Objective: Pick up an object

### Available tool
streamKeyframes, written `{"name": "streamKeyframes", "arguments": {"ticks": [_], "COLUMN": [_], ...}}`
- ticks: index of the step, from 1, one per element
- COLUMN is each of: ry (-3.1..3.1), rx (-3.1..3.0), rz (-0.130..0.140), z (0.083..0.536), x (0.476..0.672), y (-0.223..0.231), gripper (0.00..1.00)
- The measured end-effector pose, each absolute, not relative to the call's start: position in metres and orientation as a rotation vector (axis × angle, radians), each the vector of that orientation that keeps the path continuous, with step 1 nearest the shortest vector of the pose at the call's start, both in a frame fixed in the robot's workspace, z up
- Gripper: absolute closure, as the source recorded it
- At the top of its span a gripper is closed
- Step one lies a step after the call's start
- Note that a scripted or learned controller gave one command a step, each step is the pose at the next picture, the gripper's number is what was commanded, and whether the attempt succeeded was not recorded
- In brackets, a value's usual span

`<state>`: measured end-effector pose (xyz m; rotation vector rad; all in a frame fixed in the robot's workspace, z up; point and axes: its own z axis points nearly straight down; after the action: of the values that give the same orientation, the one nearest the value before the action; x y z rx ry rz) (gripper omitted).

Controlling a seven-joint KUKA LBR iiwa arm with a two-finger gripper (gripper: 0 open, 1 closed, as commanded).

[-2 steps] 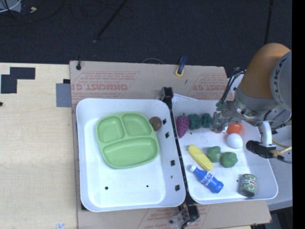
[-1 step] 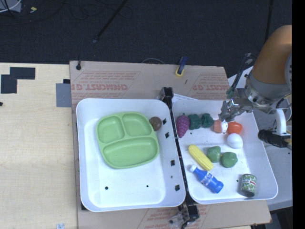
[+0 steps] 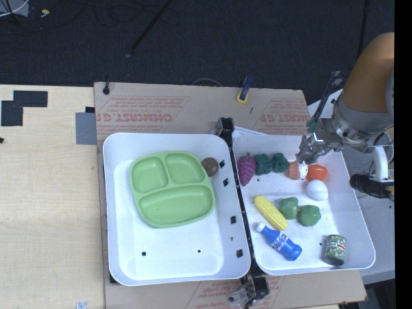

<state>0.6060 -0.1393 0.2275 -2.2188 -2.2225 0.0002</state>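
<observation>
The gripper [image 3: 308,152] hangs over the back part of the right bin [image 3: 360,237], directly above a small orange-pink piece [image 3: 294,170]; whether it is wide or narrow cannot be told. Nothing is seen held.

Right bin contents, placed relative to the white egg [image 3: 317,190]:
- red tomato [image 3: 317,172] just behind it, touching;
- green broccoli [image 3: 270,163] and purple grapes [image 3: 246,168] to its left;
- yellow corn cob [image 3: 271,212] and two green vegetables [image 3: 300,211] in front;
- blue bottle [image 3: 280,241] and dark can [image 3: 335,249] nearest the front wall.

The left bin [image 3: 122,237] carries a green divided plate [image 3: 172,188], with a brown ball [image 3: 210,166] at its right corner. Both bins rest on cardboard over the desk [image 3: 45,205].
</observation>
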Motion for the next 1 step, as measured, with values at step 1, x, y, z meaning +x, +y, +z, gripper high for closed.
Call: {"name": "streamKeyframes", "arguments": {"ticks": [1], "ry": [-2.222], "rx": [-2.214], "rz": [0.001], "z": [0.2163], "x": [0.6038], "y": [-0.0844], "gripper": [1.0]}}
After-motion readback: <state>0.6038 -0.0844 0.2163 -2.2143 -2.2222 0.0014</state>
